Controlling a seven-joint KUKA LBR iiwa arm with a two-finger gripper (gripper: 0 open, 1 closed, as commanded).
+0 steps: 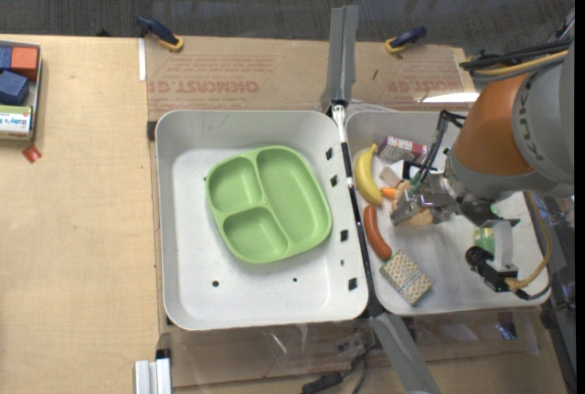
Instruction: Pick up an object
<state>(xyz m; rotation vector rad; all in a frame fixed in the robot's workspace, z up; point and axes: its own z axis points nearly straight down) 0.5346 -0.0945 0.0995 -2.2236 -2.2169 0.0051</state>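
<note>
Hovering low in the right bin (512, 287), your hand (419, 200) sits over a tan lump (413, 217), grip state I cannot tell, while the banana (366, 175) and red sausage (377, 232) lie just beyond it toward the divider, both running lengthwise alongside.

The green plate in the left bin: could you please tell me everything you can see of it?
The green plate is a rounded, pale green tray that looks like plastic, split by raised ridges into three compartments, none holding anything. It lies flat and right way up on the floor of the left bin, roughly central, turned at a slant to the walls. Nothing else touches it.
</note>
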